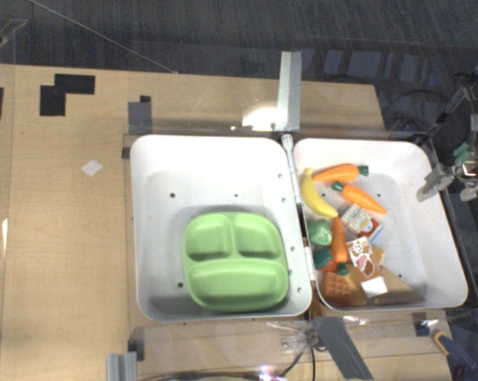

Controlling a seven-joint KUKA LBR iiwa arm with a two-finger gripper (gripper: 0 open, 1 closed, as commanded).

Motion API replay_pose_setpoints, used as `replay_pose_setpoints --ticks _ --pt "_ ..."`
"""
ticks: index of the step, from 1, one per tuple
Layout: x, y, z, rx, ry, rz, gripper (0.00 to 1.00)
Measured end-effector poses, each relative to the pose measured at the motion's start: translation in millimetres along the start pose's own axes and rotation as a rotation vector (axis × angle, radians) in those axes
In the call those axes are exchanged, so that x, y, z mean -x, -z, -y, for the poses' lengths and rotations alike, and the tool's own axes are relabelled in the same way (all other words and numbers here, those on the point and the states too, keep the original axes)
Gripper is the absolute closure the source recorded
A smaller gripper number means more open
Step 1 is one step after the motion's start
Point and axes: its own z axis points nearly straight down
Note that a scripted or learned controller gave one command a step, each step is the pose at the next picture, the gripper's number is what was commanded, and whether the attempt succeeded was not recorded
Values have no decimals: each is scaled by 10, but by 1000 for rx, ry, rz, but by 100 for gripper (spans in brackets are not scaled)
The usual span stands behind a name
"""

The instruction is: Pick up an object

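Observation:
The right bin (429, 236) holds a pile of toy food along its left side. Two orange carrots lie near the top, one (337, 172) above the other (364, 198). A yellow banana (317, 199) lies next to them by the dividing wall. Below it sits a green vegetable (320, 232), then a thin orange piece (339, 241). Two small printed cartons (359, 221) (363, 256) and a brown waffle (341, 288) lie toward the bin's front, with a white tag (373, 286) beside the waffle.
The left bin (167, 173) holds a green divided plate (236, 261) at its front right. A grey post (290, 90) stands behind the wall between the bins. Cables and a grey clamp (441, 181) sit at the right bin's far right rim.

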Motion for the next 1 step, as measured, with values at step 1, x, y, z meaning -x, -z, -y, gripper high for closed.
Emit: replay_pose_setpoints --ticks 1 --pt "0 0 0 0 0 0 0"
